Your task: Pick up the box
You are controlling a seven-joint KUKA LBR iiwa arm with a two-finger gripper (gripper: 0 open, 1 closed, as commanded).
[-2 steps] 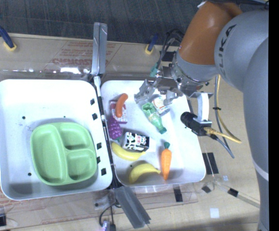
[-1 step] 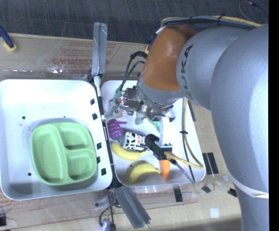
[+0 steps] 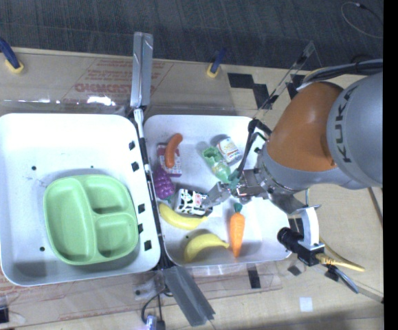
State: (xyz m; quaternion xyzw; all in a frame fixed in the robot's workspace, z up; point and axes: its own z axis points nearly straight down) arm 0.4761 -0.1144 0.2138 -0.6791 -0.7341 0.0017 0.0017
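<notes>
A small box (image 3: pixel 191 201) with a black-and-white pattern lies in the right bin (image 3: pixel 199 124), near its left wall and partly on top of a banana (image 3: pixel 178 218). My gripper (image 3: pixel 227 192) hangs low over the bin's middle, just right of the box, with its tip at the box's right edge. Nothing shows as held in the gripper. The grey arm with its orange band (image 3: pixel 308 133) covers the bin's right side.
Around the box lie purple grapes (image 3: pixel 163 183), a sausage on a red pack (image 3: pixel 172 151), a green bottle (image 3: pixel 220 157), a carrot (image 3: pixel 236 233) and a second banana (image 3: pixel 200 245). The left bin (image 3: pixel 20 136) holds a green divided tray (image 3: pixel 92 218).
</notes>
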